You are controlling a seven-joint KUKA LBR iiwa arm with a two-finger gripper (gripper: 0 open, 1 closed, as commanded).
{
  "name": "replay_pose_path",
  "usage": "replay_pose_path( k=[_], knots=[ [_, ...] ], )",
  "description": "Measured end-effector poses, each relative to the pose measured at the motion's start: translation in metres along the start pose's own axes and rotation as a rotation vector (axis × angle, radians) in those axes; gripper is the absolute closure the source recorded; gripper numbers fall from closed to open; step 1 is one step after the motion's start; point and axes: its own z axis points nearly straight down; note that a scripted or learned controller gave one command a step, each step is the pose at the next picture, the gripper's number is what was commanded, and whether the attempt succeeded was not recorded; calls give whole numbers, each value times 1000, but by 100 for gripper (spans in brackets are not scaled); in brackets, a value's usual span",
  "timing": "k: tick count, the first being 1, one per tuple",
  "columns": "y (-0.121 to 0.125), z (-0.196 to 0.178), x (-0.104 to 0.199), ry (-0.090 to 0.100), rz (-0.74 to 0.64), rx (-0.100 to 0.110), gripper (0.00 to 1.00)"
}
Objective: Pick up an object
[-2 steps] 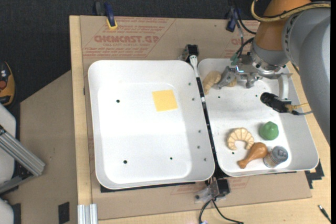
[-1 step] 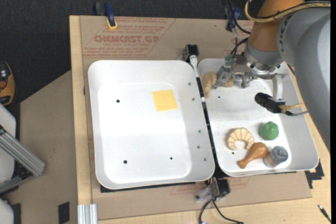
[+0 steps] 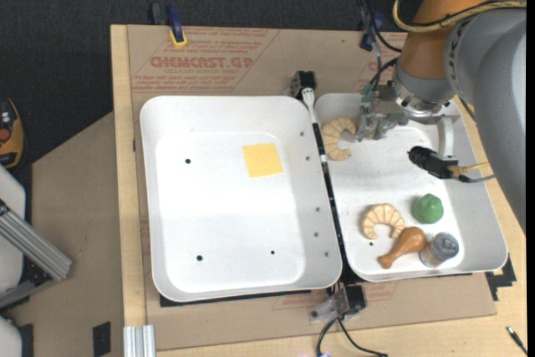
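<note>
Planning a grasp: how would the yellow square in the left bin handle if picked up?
The yellow square looks thin and lies flat on the left bin floor, so a grasp from above would likely struggle to catch its edges. Pushed, it would probably slide rather than roll. Being so thin, it is likely light.

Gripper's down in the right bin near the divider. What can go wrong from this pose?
1. The gripper looks to be beside the pale pastry, not centred over it, so a grasp may clip its end or shove it aside.
2. The pastry lies close to the right bin wall at the divider. Chasing it there risks striking the rim or wedging it against the wall.
</note>
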Motion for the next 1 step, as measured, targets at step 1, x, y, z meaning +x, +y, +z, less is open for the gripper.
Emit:
replay_pose_path(
  k=[1],
  knots=[
    [3, -213, 0, -5, 0, -43, 100]
  ],
)
